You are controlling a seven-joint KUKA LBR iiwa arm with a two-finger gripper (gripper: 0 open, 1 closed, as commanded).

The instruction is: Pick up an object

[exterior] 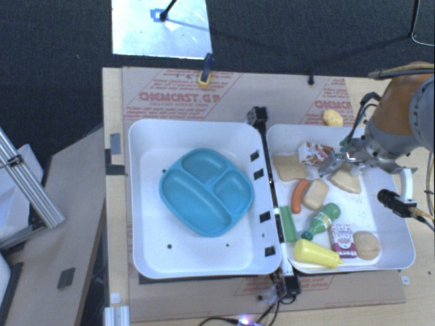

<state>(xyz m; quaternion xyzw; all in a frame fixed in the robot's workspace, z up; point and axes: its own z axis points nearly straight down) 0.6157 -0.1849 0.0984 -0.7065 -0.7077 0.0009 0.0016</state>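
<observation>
Your pincer [338,160], state I cannot tell, hovers at the tan wedge-shaped toy slice [347,180]; next, descend and close squarely.

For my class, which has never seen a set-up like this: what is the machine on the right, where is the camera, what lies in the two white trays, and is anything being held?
The machine is a robot arm, grey with an orange band, reaching in from the right. Its gripper sits low over the right bin. The one camera looks down at a slant from above the bench. The left bin holds a blue divided plate. The right bin holds toy food: a carrot, a green bottle, a yellow cone, a small red box and bread-like pieces. Whether the gripper holds anything is unclear from here.
</observation>
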